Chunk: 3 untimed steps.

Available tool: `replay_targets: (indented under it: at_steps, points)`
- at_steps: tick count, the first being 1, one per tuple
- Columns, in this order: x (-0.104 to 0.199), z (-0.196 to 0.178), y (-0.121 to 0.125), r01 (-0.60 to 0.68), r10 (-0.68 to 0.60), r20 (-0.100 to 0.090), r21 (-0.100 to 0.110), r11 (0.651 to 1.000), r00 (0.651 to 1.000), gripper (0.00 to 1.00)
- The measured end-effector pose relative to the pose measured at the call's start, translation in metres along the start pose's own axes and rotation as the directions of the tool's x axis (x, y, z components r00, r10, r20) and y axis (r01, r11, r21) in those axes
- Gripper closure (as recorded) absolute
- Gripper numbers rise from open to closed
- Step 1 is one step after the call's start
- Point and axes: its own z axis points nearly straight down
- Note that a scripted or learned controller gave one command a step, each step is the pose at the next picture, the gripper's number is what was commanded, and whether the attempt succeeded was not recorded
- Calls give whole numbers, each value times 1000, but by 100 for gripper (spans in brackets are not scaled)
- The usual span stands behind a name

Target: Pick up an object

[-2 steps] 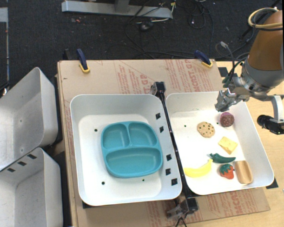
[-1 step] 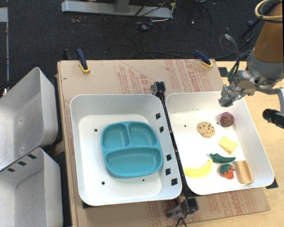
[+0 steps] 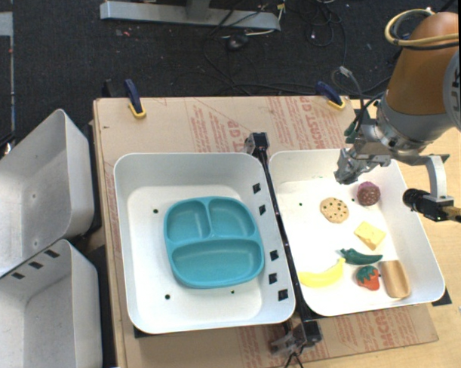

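My gripper (image 3: 349, 173) hangs over the far part of the right bin (image 3: 305, 169), just left of a dark red berry-like ball (image 3: 368, 193) and above a round cookie (image 3: 334, 210). Nothing shows between its fingers. Further forward in the same bin lie a yellow cheese wedge (image 3: 370, 234), a green pepper (image 3: 360, 255), a yellow banana (image 3: 323, 276), a strawberry (image 3: 367, 277) and a tan bread roll (image 3: 395, 278).
The left bin (image 3: 132, 190) holds a teal divided plate (image 3: 214, 241). A black divider with clamps runs between the bins. Two white tubs (image 3: 34, 186) stand off the bench's left side. Blue-yellow clamps sit at the board's far edge.
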Motion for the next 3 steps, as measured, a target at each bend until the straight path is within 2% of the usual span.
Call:
replay_targets:
  at_steps: [2,3]
  points:
    - [109,-7,-30,2,-2,-1,-1,1000,1000,100]
    - [168,9,-45,3,-3,-1,1,1000,1000,100]
